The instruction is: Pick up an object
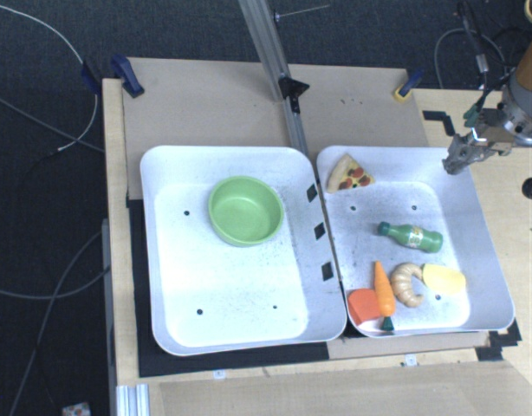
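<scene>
We see the end effector (457,158) above the right bin's (474,232) far corner, its opening unclear; green bottle (411,237) lies below-left, nearer us.

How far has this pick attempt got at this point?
Nothing looks done: the pizza slice, green bottle, carrot, croissant and yellow piece all lie in the right bin. In hand: the gripper sits over that bin's upper right rim, away from them. Left: descend, grasp, lift.
</scene>
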